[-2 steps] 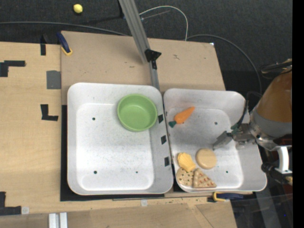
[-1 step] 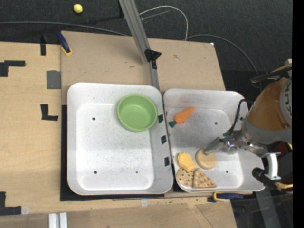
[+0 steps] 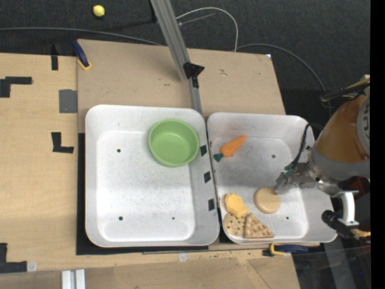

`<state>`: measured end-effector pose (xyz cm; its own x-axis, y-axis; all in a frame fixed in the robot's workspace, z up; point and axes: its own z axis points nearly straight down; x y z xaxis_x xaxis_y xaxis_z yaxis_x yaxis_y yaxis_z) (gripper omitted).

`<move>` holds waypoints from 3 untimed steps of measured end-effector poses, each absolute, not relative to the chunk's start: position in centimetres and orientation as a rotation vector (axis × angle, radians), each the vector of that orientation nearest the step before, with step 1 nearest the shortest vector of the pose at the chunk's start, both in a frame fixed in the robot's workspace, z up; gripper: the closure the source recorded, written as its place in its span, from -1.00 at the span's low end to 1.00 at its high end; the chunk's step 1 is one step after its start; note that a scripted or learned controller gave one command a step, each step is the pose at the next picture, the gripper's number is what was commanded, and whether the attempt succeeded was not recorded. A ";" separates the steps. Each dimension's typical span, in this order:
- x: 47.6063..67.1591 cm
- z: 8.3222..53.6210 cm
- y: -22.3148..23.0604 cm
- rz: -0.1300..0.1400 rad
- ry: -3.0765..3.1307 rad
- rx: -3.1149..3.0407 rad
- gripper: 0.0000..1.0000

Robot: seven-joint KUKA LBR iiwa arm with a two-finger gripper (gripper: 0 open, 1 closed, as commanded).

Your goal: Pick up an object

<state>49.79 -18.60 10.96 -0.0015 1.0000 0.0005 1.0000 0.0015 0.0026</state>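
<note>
Several small toy foods lie in the right bin (image 3: 283, 125), and the gripper (image 3: 284, 182) is low there, just beside a round tan cookie (image 3: 267, 200). How wide it stands cannot be told, and nothing is seen held in it. The cookie looks flat, pale and smooth, probably light and stiff, maybe a little slippery; gripping across its edges seems best. An orange carrot (image 3: 232, 146) lies further back.

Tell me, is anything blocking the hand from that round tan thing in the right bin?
Nothing visible does. The hand sits right at the upper right edge of the tan disc. The yellow piece and waffles lie on its far side, left and below.
</note>
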 end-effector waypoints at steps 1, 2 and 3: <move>50.0 15.5 -19.3 0.001 2.221 2.219 1.00; 50.9 21.4 -19.5 0.003 2.220 2.216 1.00; 50.9 19.9 -19.5 -0.004 2.223 2.221 1.00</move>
